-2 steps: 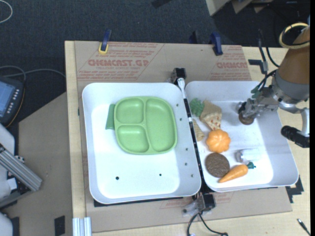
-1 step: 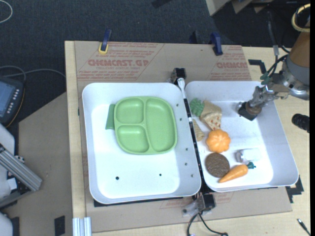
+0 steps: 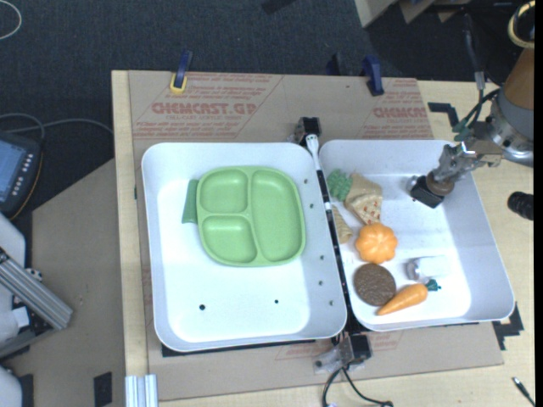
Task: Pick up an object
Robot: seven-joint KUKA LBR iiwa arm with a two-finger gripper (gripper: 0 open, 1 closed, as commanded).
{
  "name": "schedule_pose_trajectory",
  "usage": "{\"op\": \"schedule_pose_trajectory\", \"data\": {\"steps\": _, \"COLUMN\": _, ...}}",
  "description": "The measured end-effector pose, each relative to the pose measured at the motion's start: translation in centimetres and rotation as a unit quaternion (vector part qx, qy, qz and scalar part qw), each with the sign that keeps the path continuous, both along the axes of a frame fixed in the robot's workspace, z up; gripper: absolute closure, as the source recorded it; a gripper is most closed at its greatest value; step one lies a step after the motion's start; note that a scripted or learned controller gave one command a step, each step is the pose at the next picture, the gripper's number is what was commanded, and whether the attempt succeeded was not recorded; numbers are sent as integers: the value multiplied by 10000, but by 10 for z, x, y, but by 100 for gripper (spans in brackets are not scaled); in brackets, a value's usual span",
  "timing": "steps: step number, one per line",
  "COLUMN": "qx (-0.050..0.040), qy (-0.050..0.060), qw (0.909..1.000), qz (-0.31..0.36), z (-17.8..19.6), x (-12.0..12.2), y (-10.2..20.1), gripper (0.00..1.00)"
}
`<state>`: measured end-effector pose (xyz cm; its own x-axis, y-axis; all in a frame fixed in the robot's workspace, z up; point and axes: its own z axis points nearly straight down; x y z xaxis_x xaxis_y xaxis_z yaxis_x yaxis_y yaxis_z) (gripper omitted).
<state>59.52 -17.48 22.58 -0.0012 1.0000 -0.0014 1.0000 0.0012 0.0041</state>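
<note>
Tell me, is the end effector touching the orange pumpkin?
Apart. The camera view shows bare white bin floor between the end effector and the pumpkin.

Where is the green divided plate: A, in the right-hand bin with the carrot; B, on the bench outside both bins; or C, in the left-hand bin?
C: the green divided plate lies inside the left-hand bin, while the carrot is in the right-hand bin.

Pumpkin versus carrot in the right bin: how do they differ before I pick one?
The pumpkin is round and squat; the carrot is long and tapered. The pumpkin sits mid-bin near the left wall; the carrot lies at a slant by the front wall, beside the brown disc. The carrot has a small green top; the pumpkin shows none. Both are orange and lie in the right bin.
</note>
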Motion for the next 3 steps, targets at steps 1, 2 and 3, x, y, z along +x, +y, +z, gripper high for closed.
{"op": "schedule_pose_trajectory", "data": {"steps": 1, "qx": 21, "qy": 35, "qw": 10000, "qz": 22, "z": -10, "x": -6, "y": 57, "gripper": 100}}
{"op": "schedule_pose_trajectory", "data": {"steps": 2, "qx": 17, "qy": 20, "qw": 10000, "qz": 14, "z": 8, "x": -14, "y": 85, "gripper": 100}}
{"op": "schedule_pose_trajectory", "data": {"steps": 3, "qx": 11, "qy": 31, "qw": 10000, "qz": -7, "z": 5, "x": -20, "y": 85, "gripper": 100}}
